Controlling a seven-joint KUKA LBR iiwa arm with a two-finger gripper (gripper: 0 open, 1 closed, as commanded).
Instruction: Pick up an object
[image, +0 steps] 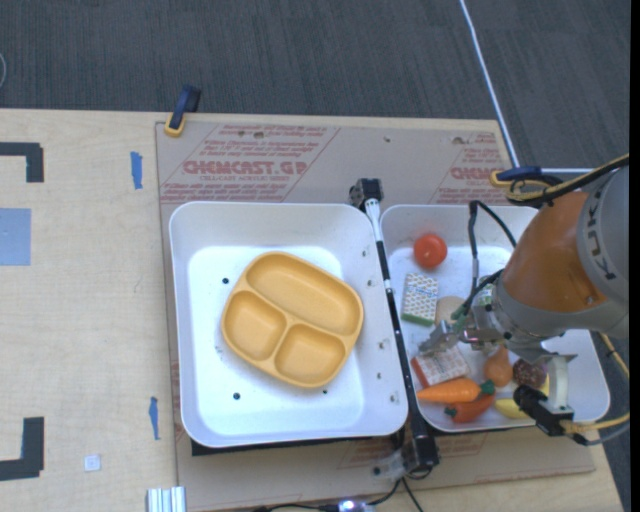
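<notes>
A: Arm (560, 270) is low in the right bin (592, 392), gripper (462, 335) down in the pile of toy food. Open or closed?

B: Can't tell, wrist and clutter hide that. Nothing visibly held, so I'm logging no grasp.

A: Candidate objects?

B: All in the right bin: carrot (452, 391) near the front wall, flat packet (438, 367) just behind it, tomato (430, 250) at the back, checkered packet (420, 297) between. Gripper sits nearest the flat packet and a pale round piece (450, 308).

A: Left bin?

B: Just the yellow divided plate (292, 318), well apart from the arm.

A: Risks?

B: Items touch each other, so my guess is it pinches two at once, or clips an edge and it slips on the lift. The flat packet lies flush, hard to get under. Carrot is rounded and could squirt out sideways. It's also near the divider wall (392, 300), so a bump could shove the bin on the counter (80, 300).
</notes>
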